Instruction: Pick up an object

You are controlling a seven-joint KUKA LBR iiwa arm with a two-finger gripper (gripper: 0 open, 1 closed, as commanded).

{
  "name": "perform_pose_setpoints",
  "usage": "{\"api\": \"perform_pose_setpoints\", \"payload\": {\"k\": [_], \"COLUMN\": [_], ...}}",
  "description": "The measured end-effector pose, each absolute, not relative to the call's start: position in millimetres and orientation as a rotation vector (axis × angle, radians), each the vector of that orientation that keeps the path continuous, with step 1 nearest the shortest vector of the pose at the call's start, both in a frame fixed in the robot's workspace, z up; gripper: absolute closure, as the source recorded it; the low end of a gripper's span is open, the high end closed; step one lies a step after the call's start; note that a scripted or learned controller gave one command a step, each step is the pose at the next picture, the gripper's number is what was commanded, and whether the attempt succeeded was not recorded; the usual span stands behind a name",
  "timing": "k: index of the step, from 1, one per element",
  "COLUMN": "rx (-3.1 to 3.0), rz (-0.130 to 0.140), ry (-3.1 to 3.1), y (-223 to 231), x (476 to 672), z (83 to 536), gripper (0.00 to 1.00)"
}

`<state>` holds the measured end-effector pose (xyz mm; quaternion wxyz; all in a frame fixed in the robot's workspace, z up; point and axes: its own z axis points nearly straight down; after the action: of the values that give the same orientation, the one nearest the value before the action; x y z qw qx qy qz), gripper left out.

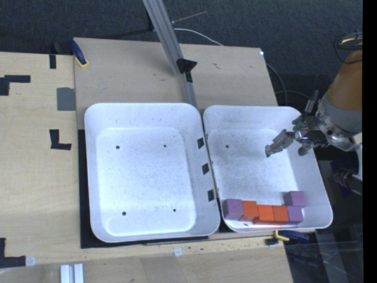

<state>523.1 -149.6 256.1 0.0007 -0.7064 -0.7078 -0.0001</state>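
**Gripper above the right bin, blocks gathered at its near wall**

Two shallow white bins are seen side by side on the worktop [235, 69]. The left bin [100, 122] and the right bin [247, 114] touch along their inner rims, where three small dark clips are set.

The arm [347, 93] is cut off by the right side of the view, so only its orange band and grey wrist are shown. The gripper [288, 143] is held over the upper right part of the right bin, well apart from the blocks. One finger is seen pointing left and down over the bin floor; the other is mostly hidden against the dark wrist hardware, so whether the gripper is open or closed cannot be told. Nothing is seen between the fingers.

The blocks are packed in a row against the near wall of the right bin. A purple block [234, 207] lies at the left end, touching an orange block [250, 210], followed by a second orange block [272, 213]. At the right end, two purple blocks [294, 205] are set close together; whether one is stacked on the other cannot be made out. The edges between neighbouring blocks are blurred.

A grey metal rail [165, 28] is seen slanting from the top of the view down to the bins' junction.
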Motion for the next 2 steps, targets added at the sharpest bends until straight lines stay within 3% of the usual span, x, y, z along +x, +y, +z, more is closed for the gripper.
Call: {"api": "perform_pose_setpoints", "payload": {"k": [1,2], "rx": [-2.213,-2.219], "rz": [-0.003,0.002], "ry": [-2.230,-2.226], "y": [-104,-111], "x": [565.7,602.4], "z": [262,250], "gripper": [0.00,0.00]}}
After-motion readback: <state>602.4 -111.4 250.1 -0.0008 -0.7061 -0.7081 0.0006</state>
